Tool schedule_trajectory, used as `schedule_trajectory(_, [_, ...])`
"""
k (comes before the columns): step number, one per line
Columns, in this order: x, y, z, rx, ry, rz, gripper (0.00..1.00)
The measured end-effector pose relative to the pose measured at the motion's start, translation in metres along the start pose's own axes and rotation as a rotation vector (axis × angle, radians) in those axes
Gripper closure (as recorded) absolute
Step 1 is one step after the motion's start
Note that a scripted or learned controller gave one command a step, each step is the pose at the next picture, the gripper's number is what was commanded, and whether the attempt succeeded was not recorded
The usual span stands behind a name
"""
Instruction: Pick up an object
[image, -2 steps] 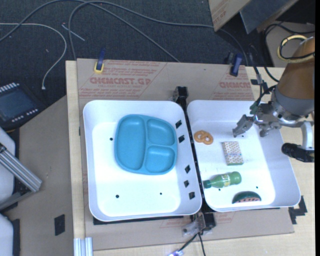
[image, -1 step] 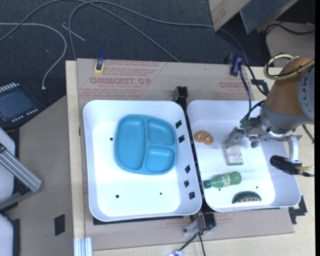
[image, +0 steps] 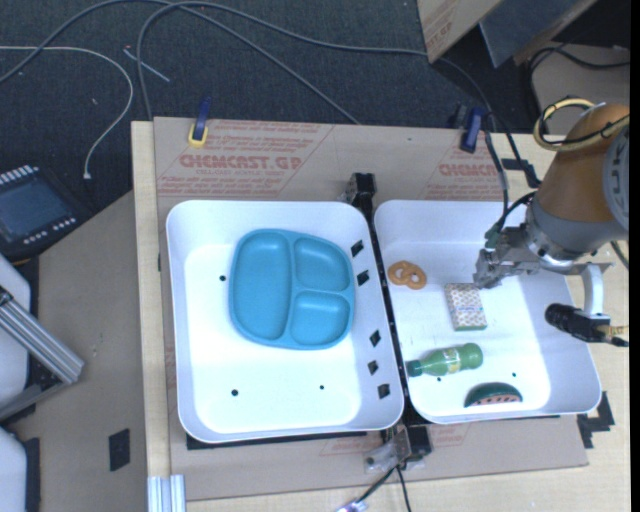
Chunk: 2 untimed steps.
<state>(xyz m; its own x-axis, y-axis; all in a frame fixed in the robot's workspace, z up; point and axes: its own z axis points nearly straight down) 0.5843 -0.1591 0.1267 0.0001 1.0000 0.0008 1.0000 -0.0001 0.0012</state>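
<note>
The surface (image: 150, 300) is pale wood topped by a cardboard sheet (image: 300, 160) printed in red, held at its far edge by two blue clamps (image: 201, 120). Around it lies dark carpet (image: 300, 50) strewn with thin cables (image: 100, 60); a small screen (image: 32, 208) sits at the left edge and a cardboard box (image: 455, 22) at the top. Two white bins lie side by side on the sheet, joined by black clips along their shared edge. The left bin (image: 200, 380) holds a blue divided plate (image: 291, 288), lying flat toward its far half. The right bin (image: 560, 370) holds a brown ring (image: 406, 274) near its far left, a speckled packet (image: 466, 305) in the middle, a green bottle (image: 446, 361) on its side nearer the front, and a watermelon slice (image: 493, 396) at the front rim. The arm (image: 585, 190) reaches in from the right, its orange band above the wrist. The claw (image: 490, 272) points down over the right bin, just beyond the packet's far edge and to the right of the ring; nothing can be seen between its fingers, and how far open it is cannot be told. Whether its tips touch the bin floor or the packet is not clear.
</note>
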Motion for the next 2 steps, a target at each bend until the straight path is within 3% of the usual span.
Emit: schedule_trajectory(2, [0.0,0.003,-0.111,-0.006,-0.003,-0.001,1.0])
